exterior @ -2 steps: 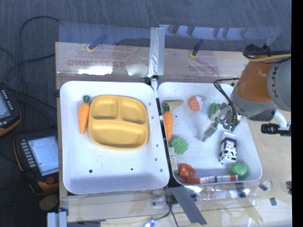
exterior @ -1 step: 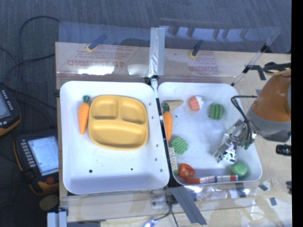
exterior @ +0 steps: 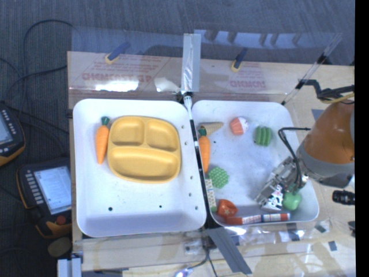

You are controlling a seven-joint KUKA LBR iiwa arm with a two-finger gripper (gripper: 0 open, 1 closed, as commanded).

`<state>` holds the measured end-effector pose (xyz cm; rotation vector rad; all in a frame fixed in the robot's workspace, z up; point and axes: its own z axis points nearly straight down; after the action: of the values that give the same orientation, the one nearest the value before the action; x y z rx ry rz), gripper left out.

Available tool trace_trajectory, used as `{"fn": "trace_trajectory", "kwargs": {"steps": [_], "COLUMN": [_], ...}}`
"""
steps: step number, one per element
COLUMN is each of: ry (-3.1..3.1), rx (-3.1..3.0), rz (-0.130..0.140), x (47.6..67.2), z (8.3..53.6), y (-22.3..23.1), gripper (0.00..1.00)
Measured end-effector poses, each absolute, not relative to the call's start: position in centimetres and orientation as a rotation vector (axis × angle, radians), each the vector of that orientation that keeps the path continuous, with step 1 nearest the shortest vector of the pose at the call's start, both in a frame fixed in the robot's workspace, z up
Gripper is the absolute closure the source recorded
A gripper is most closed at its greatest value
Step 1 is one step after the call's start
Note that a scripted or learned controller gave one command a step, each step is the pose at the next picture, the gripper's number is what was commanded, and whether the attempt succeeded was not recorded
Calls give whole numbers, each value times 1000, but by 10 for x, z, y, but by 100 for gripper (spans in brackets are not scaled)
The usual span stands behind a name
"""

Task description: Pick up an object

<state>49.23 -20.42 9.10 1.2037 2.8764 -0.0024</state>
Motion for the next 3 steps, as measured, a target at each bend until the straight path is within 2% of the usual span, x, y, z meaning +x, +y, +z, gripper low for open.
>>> {"fn": "trace_trajectory", "kwargs": {"steps": [1,3], "ry": [2952,3020], "rx": [1033,799], "rz": [18,21], "x": [493,495], "z": [90,91], "y": [-214,-211], "gripper": [0,0]}}
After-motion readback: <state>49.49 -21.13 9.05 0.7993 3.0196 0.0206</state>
